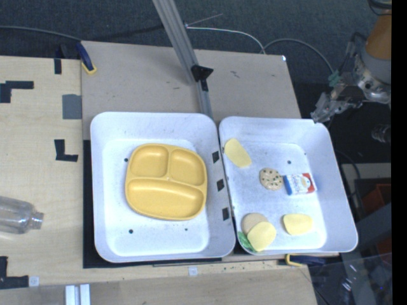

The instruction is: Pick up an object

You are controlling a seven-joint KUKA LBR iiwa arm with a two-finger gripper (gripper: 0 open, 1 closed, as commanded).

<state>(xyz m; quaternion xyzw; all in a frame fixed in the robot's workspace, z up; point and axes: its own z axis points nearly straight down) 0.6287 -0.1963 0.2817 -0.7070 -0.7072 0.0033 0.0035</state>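
The right bin (331, 170) holds several small items. A pale yellow slice (237, 152) lies near its far left corner. In the middle are a chocolate-chip cookie (271, 178) and a small red, white and blue carton (299, 183). Along the near side lie a yellow chunk (297, 223) and a toy sandwich (257, 231) of tan bun, yellow filling and green leaf. My gripper (324, 108) hangs just beyond the bin's far right corner, above the dark floor and apart from every item.
The left bin (108, 170) carries a yellow divided plate (166, 181). A slanted metal pole (181, 37) runs down to the bins' shared far edge. A clear plastic bottle (18, 216) lies on the wooden bench at far left. Cables cross the dark floor behind.
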